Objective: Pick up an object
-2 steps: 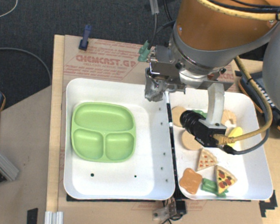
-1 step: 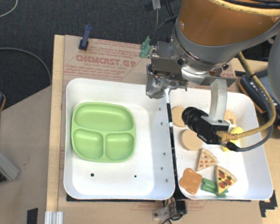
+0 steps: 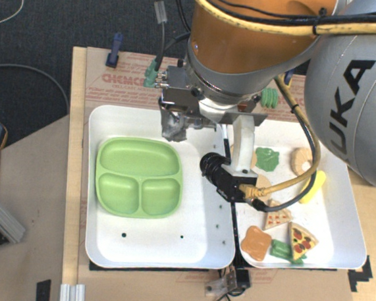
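Note:
My gripper (image 3: 175, 129) hangs over the back edge of the left bin (image 3: 195, 246), just behind a green divided plate (image 3: 139, 177) that lies in that bin. The big orange and grey wrist hides most of it, and I see nothing held under it. The right bin (image 3: 346, 224) holds toy food: a green leafy piece (image 3: 266, 159), a pale bread piece (image 3: 299, 160), a yellow banana (image 3: 314, 185), a small cracker-like wedge (image 3: 277, 220), a pizza slice (image 3: 302, 241), an orange toast piece (image 3: 256, 243) and a green piece (image 3: 283, 251).
Both bins rest on a cardboard sheet (image 3: 95, 85) on the bench. A blue clip (image 3: 114, 49) and green connectors (image 3: 153, 77) sit at the sheet's back edge. The arm's body covers the back of the right bin.

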